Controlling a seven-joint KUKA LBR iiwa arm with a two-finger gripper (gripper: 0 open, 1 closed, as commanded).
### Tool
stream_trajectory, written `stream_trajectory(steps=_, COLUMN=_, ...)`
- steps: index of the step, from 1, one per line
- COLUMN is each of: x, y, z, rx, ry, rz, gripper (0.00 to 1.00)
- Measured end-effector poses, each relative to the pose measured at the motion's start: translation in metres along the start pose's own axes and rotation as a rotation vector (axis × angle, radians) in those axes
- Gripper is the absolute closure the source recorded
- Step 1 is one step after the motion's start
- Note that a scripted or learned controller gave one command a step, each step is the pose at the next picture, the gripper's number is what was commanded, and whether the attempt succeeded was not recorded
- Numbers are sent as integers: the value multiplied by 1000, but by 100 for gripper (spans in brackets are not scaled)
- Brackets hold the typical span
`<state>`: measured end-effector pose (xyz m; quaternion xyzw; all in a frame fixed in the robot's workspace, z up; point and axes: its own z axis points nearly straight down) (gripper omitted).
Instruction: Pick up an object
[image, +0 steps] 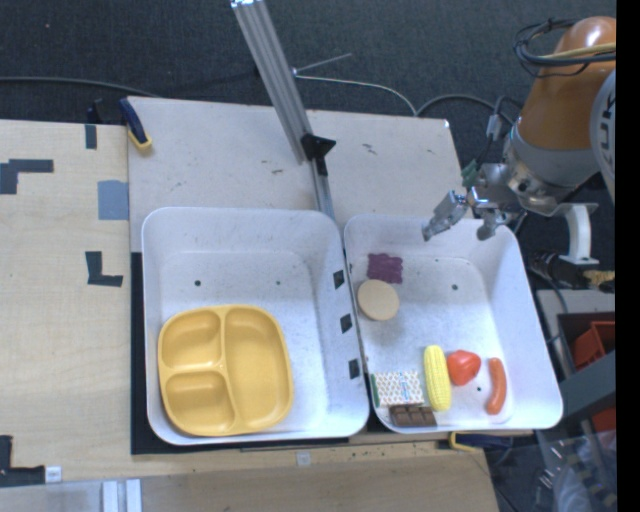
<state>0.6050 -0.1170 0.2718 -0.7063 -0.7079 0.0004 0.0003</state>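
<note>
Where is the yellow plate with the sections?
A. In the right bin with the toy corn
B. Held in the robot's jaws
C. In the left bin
C: the yellow plate lies flat in the left bin, apart from the toy food in the other bin.

yellow divided plate (225, 372) in left bin (160, 235); metal pole (280, 80) and blue-yellow clamp (135, 124) behind.

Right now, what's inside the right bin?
The right bin holds a purple piece, a tan disc, corn, a tomato, a sausage, a checkered block and a brown bar. Whatever lies under them is covered.
</note>
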Motion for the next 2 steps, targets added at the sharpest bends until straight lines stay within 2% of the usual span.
stream_trajectory(steps=1, x=81, y=-44, z=57, rx=9, ry=4, rz=-5, gripper=0)
stream_trajectory(steps=2, x=175, y=-72, z=85, rx=6, ry=3, rz=-6, gripper=0)
